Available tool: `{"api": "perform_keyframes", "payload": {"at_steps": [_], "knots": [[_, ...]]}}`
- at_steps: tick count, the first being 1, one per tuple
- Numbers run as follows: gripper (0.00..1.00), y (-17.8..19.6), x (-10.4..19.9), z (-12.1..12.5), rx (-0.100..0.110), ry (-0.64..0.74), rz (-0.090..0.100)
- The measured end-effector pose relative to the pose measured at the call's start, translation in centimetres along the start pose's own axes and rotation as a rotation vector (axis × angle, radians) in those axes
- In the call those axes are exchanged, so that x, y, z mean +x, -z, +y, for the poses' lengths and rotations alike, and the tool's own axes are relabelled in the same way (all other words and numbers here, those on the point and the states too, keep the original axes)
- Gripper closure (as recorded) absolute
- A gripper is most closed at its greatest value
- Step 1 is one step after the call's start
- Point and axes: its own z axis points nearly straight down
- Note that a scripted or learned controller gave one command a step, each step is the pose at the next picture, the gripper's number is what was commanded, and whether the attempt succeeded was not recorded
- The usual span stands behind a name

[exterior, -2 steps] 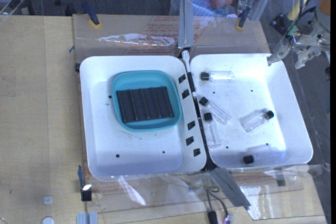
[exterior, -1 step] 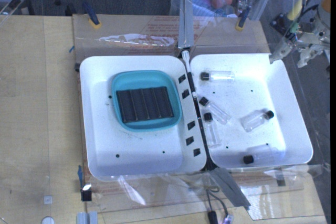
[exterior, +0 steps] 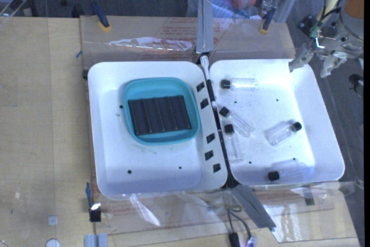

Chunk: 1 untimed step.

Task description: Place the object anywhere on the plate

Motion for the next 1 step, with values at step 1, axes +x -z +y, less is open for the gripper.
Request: {"api": "perform_keyframes", "payload": {"at_steps": [1], "knots": [[0.0, 4.47, -1.42, 0.29, -0.004, -0.018, -0.002]]}}
